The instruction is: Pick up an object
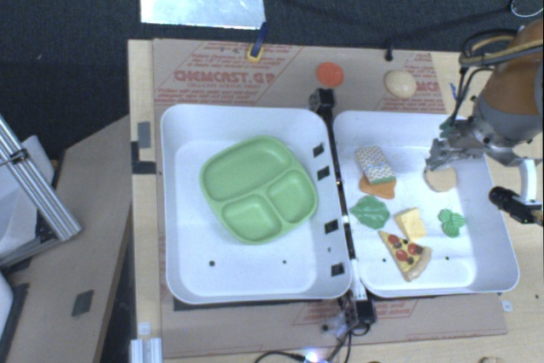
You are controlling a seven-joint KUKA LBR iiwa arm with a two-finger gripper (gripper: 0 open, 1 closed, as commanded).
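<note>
My gripper (444,155) hangs over the upper right part of the right bin (493,268), coming in from the right edge. Just below it, touching or nearly so, lies a flat beige round piece (439,179). Other toy foods lie in the same bin. A patterned block on an orange slab (376,171) is at the upper left, with a green leaf (370,211) below it. A yellow cheese wedge (411,223) and a pizza slice (405,253) sit further down. A small green sprig (452,223) lies to the right.
The left bin (183,268) holds a green divided plate (257,189). An orange ball (330,74) and a beige ball (399,82) rest on the cardboard behind the bins. A central divider with black clips (333,183) separates the bins.
</note>
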